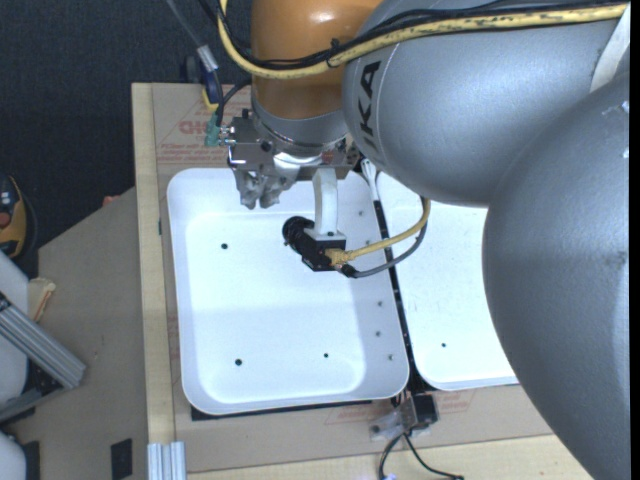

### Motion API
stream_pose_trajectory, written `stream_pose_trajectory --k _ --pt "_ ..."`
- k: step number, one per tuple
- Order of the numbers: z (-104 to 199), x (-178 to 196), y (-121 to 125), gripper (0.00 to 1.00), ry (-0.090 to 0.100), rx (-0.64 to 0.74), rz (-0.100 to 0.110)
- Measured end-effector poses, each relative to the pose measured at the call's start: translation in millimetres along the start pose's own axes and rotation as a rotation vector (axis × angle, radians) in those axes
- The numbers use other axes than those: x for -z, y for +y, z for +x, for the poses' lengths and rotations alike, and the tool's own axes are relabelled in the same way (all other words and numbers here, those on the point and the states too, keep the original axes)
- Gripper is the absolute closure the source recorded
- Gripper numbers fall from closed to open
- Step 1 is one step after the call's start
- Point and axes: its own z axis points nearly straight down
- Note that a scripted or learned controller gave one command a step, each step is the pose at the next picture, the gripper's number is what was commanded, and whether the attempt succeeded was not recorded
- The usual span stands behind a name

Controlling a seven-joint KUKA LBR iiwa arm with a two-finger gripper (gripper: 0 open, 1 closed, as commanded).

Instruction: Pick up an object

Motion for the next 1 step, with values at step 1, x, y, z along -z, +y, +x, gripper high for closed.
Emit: stream_pose_trajectory --k 1 --pt "-53.8 60.7 25.8 1.0 -0.003 -0.019 -0.015"
